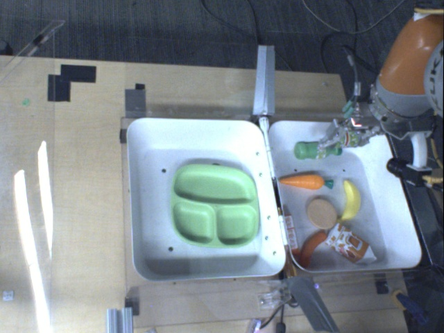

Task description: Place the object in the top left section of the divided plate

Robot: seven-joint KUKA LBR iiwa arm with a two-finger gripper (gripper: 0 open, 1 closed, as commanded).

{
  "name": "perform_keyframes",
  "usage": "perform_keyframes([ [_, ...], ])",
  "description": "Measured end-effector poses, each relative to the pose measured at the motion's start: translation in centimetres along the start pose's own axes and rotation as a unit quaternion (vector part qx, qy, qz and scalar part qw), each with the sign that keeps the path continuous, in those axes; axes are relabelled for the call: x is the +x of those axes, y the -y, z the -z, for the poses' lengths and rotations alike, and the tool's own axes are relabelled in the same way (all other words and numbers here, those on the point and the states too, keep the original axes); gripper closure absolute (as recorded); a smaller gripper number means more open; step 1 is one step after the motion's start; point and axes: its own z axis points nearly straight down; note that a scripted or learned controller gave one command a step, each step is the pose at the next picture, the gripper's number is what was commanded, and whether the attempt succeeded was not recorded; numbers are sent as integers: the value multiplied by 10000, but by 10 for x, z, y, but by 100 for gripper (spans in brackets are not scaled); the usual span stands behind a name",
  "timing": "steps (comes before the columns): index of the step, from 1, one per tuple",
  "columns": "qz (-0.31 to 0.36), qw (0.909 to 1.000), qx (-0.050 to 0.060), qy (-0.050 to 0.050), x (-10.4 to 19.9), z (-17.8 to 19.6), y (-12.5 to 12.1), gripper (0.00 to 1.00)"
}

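Observation:
A green divided plate (214,204) lies in the left bin (149,186), with one long section at the far side and two smaller ones at the near side; all three hold nothing. My gripper (340,137) is low over the far part of the right bin (388,186), at the right end of a green bottle-shaped object (309,149) that lies on its side. Whether the gripper touches or holds that object is not clear.
The right bin also holds an orange carrot (302,182), a yellow banana (352,200), a round brown disc (321,212), a red sausage (310,247) and a printed packet (348,245). A metal divider rail (263,82) runs between the bins.

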Motion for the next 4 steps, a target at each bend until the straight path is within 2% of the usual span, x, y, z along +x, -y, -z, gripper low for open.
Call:
perform_keyframes([
  [1,63,10000,29,-8,146,-16,87,100],
  [2,575,9983,29,-9,174,-16,90,100],
  [3,1374,9905,24,-11,216,15,126,100],
  [4,959,9954,30,-11,184,-16,113,100],
])
